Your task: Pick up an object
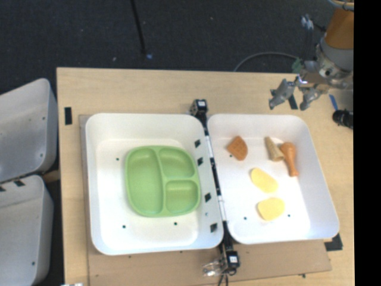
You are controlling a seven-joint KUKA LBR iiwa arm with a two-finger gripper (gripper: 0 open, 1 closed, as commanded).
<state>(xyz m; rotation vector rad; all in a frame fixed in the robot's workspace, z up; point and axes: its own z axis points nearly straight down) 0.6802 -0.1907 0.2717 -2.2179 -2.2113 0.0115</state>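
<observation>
With the claw (292, 97) spread and bare just beyond the far rim of the right bin (315, 219), bring it down over the carrot (290, 158) lying inside near that rim, touching the tan piece (273, 148), and close across its narrow width.
</observation>
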